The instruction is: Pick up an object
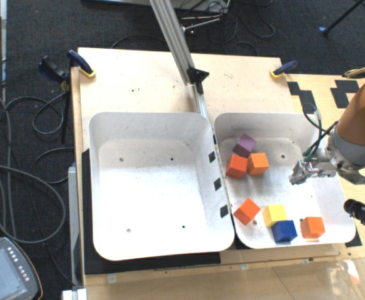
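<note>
Blocks lie scattered in the right-hand shallow white plastic bin (pixel 332 230): a purple cube (pixel 245 144) leaning on two orange cubes (pixel 237 165) (pixel 258 163) near the divider, and along the near wall a lone orange cube (pixel 247 210), a yellow cube (pixel 274 214) touching a blue cube (pixel 285 231), and one more orange cube (pixel 312 227). They look tumbled in at random, which suits a grasping trial, since any of them would serve as the object to pick up. The metal gripper (pixel 300 172) hangs over bare bin floor to the right of the upper cluster, apart from every block; nothing sits between the jaws, and whether they are spread or closed I cannot tell from here. The left white bin (pixel 101 167) sits just beside the right one. Both rest on a pale wooden tabletop (pixel 139 74) clamped at its far corners, and a slanted aluminium strut (pixel 170 30) rises from between the bins. Dark carpet with loose cables (pixel 20 124) surrounds the rig.
</note>
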Robot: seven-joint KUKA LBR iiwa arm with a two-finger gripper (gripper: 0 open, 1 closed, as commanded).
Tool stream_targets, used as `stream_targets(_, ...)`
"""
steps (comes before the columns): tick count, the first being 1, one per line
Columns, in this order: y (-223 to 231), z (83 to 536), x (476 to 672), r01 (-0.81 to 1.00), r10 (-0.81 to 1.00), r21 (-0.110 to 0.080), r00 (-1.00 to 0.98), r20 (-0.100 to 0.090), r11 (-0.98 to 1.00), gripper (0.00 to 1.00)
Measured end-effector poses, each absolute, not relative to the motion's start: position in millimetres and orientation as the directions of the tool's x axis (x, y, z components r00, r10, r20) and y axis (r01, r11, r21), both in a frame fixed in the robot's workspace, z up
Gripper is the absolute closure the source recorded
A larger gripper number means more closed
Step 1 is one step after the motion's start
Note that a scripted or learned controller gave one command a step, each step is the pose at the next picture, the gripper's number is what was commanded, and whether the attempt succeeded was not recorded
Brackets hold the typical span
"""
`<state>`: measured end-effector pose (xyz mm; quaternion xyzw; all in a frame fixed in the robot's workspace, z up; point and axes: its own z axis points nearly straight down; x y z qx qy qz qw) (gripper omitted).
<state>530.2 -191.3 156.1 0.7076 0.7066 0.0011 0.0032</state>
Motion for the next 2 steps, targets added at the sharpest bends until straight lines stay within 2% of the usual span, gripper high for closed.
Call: stream_targets(2, -192, 238, 534.4, 1.0, 1.0, 0.007, -0.003, -0.003, 0.003, 1.0)
